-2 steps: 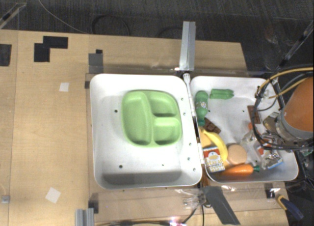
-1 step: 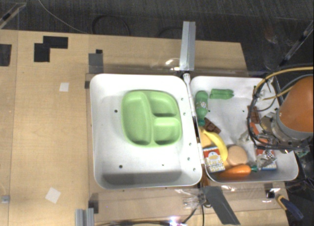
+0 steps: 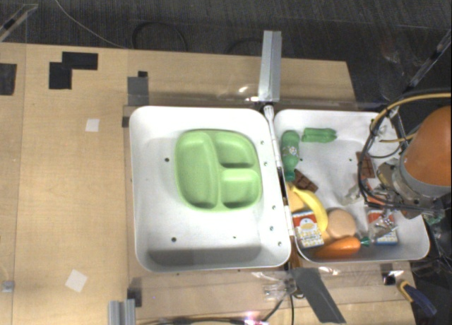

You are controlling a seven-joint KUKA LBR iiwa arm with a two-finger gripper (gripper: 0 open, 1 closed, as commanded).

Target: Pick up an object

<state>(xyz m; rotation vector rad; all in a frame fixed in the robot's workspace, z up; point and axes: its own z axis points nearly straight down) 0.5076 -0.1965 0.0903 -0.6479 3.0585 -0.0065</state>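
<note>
The right bin (image 3: 339,157) holds several items. A green bottle (image 3: 289,148) lies along its left wall, with a small green piece (image 3: 318,135) at the back. A brown bar (image 3: 304,181), a banana (image 3: 311,205), a small carton (image 3: 306,229), a tan round item (image 3: 340,223) and an orange carrot (image 3: 337,247) crowd the front left. A small blue-and-white box (image 3: 385,235) lies at the front right. My gripper (image 3: 376,212) hangs low over the bin's right side, just above and behind that box, under the orange-banded wrist (image 3: 431,150).
The left bin (image 3: 152,196) bears a green divided tray (image 3: 215,168) in its middle. Cables loop around the wrist at the right bin's far right. A metal post (image 3: 270,66) stands behind the seam between the bins.
</note>
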